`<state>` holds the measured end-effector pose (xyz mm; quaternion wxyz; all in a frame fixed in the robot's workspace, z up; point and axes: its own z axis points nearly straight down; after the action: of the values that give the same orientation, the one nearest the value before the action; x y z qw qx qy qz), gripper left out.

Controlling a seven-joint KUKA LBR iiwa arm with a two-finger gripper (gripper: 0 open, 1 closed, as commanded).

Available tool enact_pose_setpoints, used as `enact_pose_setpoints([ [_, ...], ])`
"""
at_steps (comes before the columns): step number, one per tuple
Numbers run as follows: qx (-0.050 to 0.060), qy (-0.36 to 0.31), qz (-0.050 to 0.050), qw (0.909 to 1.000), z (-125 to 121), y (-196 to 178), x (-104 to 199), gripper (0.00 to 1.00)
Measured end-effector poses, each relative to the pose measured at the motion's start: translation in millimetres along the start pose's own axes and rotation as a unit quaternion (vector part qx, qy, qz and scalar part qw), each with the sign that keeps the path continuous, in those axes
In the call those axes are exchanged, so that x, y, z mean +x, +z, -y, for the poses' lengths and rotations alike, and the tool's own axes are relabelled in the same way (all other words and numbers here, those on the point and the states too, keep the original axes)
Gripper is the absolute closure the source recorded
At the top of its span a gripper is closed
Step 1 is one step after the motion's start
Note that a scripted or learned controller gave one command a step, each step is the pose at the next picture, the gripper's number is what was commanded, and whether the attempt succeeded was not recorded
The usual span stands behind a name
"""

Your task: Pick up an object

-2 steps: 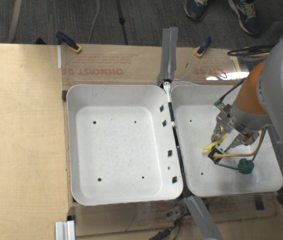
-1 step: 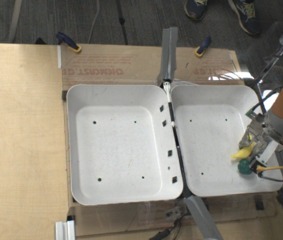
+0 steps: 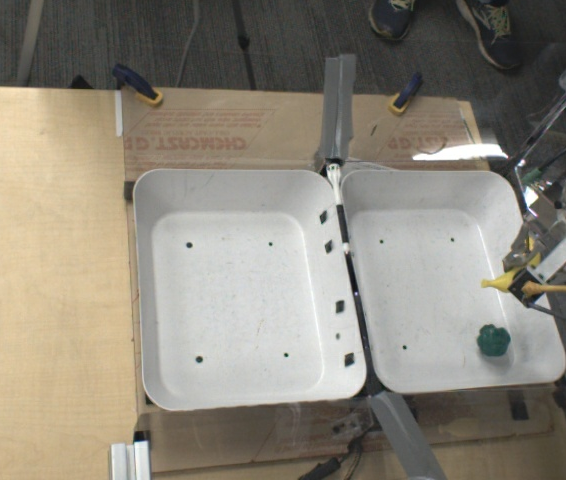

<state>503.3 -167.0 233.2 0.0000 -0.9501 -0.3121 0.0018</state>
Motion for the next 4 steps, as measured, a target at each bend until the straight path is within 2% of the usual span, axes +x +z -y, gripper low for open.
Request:
enact_pose_setpoints([
  [1,0.000,0.004,0.000,1.0000,-4,143,-36,1.00],
  [2,0.000,0.115,0.000,0.9934,8,-59,22,1.00],
  [3,0.001,0.086,0.000,0.9963,70,143,24,1.00],
  [4,0.000,-0.003,0.000,1.0000,37,-58,-5,1.00],
])
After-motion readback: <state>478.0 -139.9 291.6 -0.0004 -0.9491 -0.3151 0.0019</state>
